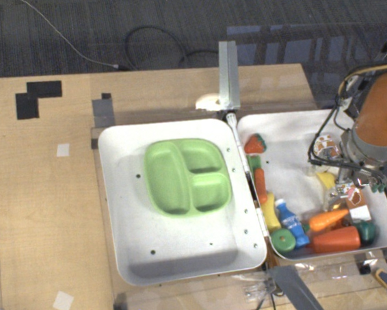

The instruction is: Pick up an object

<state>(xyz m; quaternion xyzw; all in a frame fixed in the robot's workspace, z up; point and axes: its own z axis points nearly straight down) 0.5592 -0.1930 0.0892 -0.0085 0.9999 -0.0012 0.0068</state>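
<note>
1. Two white bins are seen side by side; the left bin (pixel 132 260) holds a green divided tray (pixel 185 176), and the right bin (pixel 287 130) holds a cluster of toy food.
2. The gripper (pixel 351 182) is placed low over the right bin's far-right side, near a yellow piece (pixel 325 179). Whether it is released or clenched cannot be told; nothing is clearly seen held.
3. Candidate objects are packed along the bin's lower edge: an orange carrot (pixel 329 220), a red-orange piece (pixel 336 240), a blue item (pixel 291 224), a green round piece (pixel 282 241).
4. Risk: pieces lie touching or overlapping, so a neighbour may be nudged or two pieces pinched at once.
5. Risk: smooth, rounded plastic shapes are likely to slip out of a two-finger pinch, especially the tapered carrot.
6. Risk: the bin wall is close by; a collision or blocked closing is judged possible.
7. Materials: glossy hard plastic toys, a matte moulded tray, smooth bins, a wood-grain bench (pixel 42 222).
</note>
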